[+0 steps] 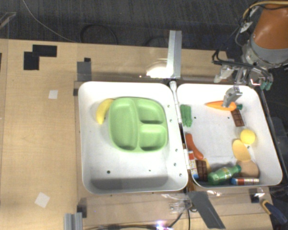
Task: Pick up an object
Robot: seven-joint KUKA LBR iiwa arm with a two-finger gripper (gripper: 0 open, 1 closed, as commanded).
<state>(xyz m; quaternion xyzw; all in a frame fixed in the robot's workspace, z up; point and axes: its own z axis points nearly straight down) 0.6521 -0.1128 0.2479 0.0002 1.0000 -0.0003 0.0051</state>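
Carrot (pixel 217 105) lies in the right bin (pixel 264 128) at upper right, just under the gripper (pixel 232 98) (jaws' state I cannot tell). Likely a light, stiff, smooth toy; best grasped across its thicker end.

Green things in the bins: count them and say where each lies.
3. A green divided tray lies in the left bin, a small green piece by the right bin's left wall, and a green bottle at its near edge. Others may be hidden.

tray (pixel 137 123) in left bin (pixel 93 176) | banana (pixel 102 110) left of tray
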